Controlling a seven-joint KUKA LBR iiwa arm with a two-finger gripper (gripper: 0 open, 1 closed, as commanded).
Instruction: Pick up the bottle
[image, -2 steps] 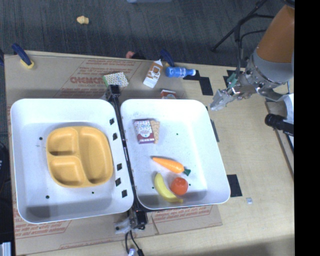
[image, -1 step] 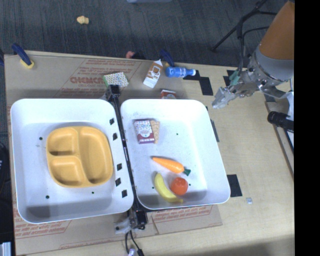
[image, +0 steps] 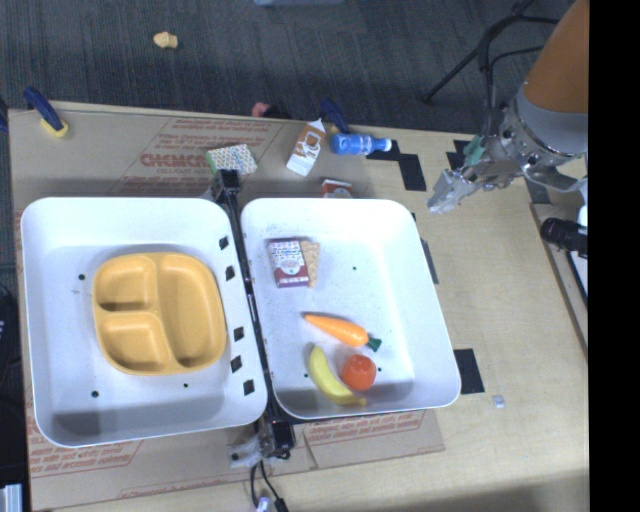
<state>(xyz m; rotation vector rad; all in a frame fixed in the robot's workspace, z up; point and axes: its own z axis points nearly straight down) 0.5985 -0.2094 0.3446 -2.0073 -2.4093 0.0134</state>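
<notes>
A small blue bottle (image: 356, 145) with a white cap lies on its side on the cardboard behind the right bin (image: 425, 300), outside both bins. My gripper (image: 444, 196) hangs above the bench just past the right bin's far right corner. It is to the right of the bottle and a little nearer the camera, apart from it. Nothing shows in its grasp.
The right bin holds a brown snack packet (image: 291, 262), a carrot (image: 337, 327), a banana (image: 328, 379) and a red tomato (image: 359, 372). A yellow divided plate (image: 158, 310) lies in the left bin (image: 40, 300). A small carton (image: 306, 148) and a green packet (image: 232, 158) lie beside the bottle.
</notes>
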